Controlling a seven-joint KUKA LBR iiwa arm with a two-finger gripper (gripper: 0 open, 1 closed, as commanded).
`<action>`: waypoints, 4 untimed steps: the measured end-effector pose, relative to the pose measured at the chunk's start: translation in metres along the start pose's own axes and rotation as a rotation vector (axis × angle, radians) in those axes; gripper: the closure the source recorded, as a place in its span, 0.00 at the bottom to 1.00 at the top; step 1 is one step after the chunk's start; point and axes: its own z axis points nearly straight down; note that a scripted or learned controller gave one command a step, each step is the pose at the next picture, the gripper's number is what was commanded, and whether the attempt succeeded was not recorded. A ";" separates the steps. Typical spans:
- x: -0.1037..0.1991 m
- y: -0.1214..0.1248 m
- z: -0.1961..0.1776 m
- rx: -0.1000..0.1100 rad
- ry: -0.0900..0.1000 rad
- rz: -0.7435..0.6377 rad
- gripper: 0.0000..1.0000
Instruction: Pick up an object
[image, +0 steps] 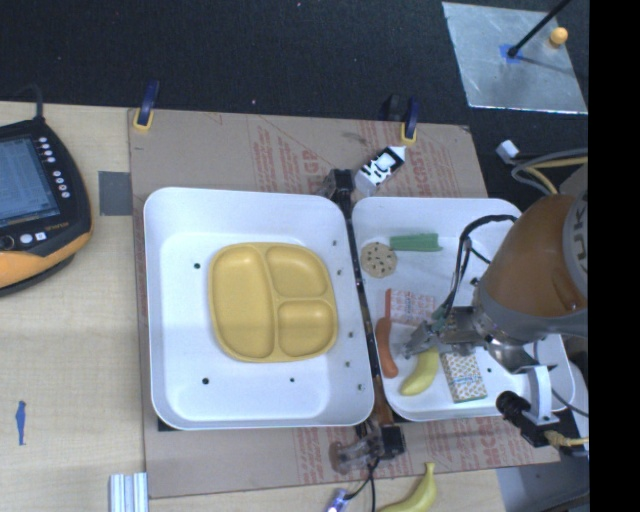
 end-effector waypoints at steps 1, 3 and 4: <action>-0.001 0.001 -0.010 0.000 -0.002 -0.005 1.00; 0.001 0.001 0.024 -0.007 -0.002 0.006 0.00; -0.001 0.002 0.013 -0.009 -0.007 0.002 1.00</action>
